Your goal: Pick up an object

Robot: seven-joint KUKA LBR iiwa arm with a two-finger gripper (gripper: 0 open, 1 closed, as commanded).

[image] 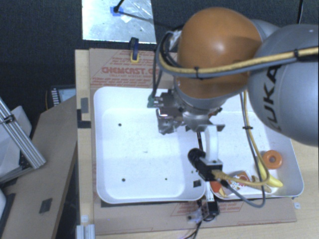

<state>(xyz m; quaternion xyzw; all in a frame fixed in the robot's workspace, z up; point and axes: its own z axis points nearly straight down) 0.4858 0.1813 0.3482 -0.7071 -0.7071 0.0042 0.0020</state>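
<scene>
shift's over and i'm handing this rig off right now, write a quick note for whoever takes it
Gripper: hangs over the right part of the left bin, mostly hidden under the wrist; no object can be seen in it.
Things: orange ring, yellow piece and red-orange piece lie in the right bin, toward its front.
Done: nothing picked up yet.
Left: probably shift over the right bin, grasp one object and lift it.
</scene>
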